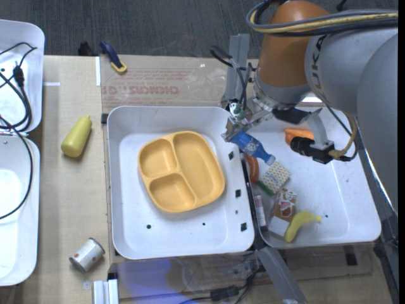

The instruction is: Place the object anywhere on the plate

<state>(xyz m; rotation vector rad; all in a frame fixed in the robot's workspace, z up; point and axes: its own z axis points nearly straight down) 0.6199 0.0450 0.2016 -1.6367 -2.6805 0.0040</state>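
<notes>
A yellow three-compartment plate [181, 170] lies in the left white bin [126, 220]. My gripper [235, 128] hangs over the divide between the two bins, just right of the plate's upper right corner. It is shut on the upper end of a blue bottle [250, 145] with a white cap, which slants down to the right over the right bin [342, 214]. The bottle is beside the plate, not over it.
The right bin holds a banana [301, 225], a checkered block [274, 177], a small carton [285, 204], an orange item [297, 133] and a red item [252, 167]. On the bench to the left lie a yellow squeeze bottle [76, 137] and a can [86, 254].
</notes>
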